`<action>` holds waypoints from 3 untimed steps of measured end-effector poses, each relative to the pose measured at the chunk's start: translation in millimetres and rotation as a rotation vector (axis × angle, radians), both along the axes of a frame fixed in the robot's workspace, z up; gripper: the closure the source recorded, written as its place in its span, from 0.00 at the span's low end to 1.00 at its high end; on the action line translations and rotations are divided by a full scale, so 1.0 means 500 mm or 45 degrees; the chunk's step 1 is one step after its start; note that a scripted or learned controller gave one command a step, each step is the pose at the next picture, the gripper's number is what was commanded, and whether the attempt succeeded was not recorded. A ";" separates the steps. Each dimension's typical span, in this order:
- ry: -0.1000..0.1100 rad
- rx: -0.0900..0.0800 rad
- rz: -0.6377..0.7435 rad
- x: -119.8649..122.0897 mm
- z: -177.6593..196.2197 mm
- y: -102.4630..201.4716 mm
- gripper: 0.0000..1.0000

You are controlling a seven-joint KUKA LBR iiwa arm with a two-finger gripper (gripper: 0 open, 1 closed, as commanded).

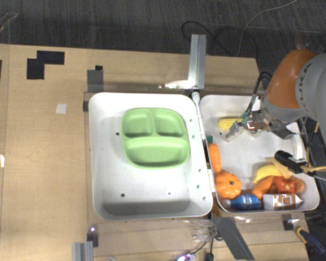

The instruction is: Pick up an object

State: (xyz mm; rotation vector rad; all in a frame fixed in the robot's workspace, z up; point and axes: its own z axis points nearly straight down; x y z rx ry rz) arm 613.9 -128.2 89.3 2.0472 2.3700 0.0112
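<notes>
Two bins are shown — the tool (240,128), grip state indiscernible, is placed beside a yellow object (226,124) at right.

The KUKA arm (315,86) comes in from the right edge of the camera view, its grey casing bulky in the upper right corner. The orange band (285,83) above the wrist sits to the left of that grey body and faces the camera. Below the band the wrist narrows into a darker metal section that slants down and to the left. The gripper (236,130) points leftward and slightly down, low over the right-hand bin.
</notes>
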 end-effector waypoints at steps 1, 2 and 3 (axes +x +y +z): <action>0.046 0.003 -0.247 0.090 -0.007 0.028 0.00; 0.049 0.003 -0.232 0.091 0.013 0.033 1.00; 0.005 0.002 -0.095 0.113 0.196 0.164 1.00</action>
